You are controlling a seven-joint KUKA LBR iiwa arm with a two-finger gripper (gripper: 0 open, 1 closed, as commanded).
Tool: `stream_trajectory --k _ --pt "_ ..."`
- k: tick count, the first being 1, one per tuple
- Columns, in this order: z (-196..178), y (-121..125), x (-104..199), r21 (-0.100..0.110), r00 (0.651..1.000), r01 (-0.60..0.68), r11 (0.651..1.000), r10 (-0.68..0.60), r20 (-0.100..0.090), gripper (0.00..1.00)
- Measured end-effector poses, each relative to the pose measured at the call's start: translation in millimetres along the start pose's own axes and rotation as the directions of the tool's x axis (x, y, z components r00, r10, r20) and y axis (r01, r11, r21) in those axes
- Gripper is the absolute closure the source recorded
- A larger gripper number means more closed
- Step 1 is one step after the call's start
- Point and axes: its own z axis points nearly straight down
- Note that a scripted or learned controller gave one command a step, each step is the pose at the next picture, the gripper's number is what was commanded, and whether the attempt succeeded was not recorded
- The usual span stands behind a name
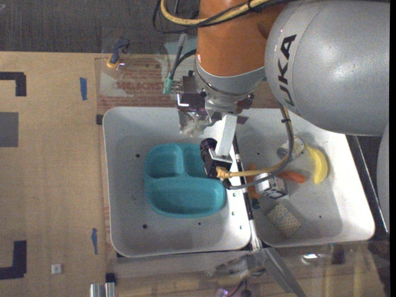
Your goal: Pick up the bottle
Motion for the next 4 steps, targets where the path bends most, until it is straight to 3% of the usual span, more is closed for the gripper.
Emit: stream_trajectory --k 1,2,3,4 --pt "-92 -49 22 -0.004 0.979 0.202 0.979 -0.202 0.001 1.00" --pt "21 -73 3 -0.001 0.981 0.193 0.981 -0.193 0.000 1.00" --pt "37 -30 29 -0.003 0.960 0.279 0.960 -0.279 0.000 1.00" --pt "-24 29 23 -0.004 0.969 0.248 0.969 -0.248 0.000 1.00"
